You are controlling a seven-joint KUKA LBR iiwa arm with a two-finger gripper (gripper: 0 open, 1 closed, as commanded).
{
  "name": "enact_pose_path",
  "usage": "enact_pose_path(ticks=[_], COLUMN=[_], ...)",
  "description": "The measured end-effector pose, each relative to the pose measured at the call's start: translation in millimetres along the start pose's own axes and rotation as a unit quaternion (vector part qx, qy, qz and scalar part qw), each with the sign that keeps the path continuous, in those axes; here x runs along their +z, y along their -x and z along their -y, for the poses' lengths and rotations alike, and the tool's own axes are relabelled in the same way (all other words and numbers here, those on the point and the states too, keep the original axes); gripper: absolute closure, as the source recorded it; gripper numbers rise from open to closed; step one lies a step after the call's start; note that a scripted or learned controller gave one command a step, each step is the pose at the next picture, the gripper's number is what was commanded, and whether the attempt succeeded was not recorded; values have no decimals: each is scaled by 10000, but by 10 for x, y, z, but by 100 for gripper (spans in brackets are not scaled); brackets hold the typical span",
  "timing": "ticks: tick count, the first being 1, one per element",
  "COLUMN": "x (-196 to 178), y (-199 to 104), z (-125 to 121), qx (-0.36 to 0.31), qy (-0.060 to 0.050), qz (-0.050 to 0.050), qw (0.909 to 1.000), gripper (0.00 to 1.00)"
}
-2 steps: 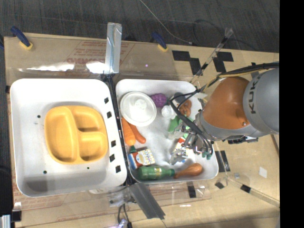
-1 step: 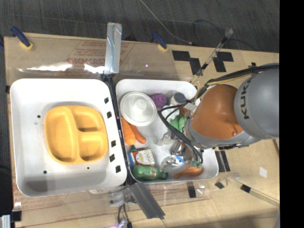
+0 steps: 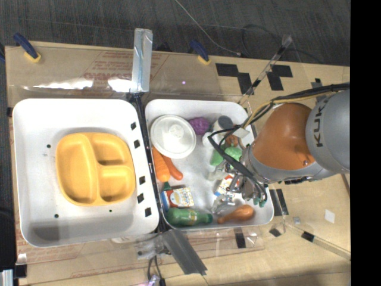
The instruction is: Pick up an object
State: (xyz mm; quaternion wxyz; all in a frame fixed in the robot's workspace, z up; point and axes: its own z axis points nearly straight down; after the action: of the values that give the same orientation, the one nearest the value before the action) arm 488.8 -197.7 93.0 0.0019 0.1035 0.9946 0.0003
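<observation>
The arm [image 3: 297, 142] covers the right side of the right bin [image 3: 196, 107], so that bin's right wall and whatever lies under the orange band are hidden. The gripper [image 3: 229, 189] is a tangle of dark cables and metal parts; its fingers cannot be made out, nor whether anything sits between them. A green thing [image 3: 229, 155] and a small brown thing [image 3: 232, 140] beside the wrist are partly covered and too unclear to name. The purple item [image 3: 200, 125] is half hidden behind the white bowl [image 3: 173, 136]. The label on the small carton [image 3: 179, 197] is too small to read. The arm itself is cut off at the right
</observation>
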Motion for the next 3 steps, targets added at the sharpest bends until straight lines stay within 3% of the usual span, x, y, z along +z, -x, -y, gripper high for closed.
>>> enact_pose_path(ticks=[1, 2, 3], x=[-108, 16, -1710], y=[21, -288, -29], z=[-20, -956, -1327], qx=[-44, 1307, 1104], qy=[0, 1, 7], qz=[19, -30, 46], qw=[10000, 9914, 9939], gripper=[100, 100, 100])
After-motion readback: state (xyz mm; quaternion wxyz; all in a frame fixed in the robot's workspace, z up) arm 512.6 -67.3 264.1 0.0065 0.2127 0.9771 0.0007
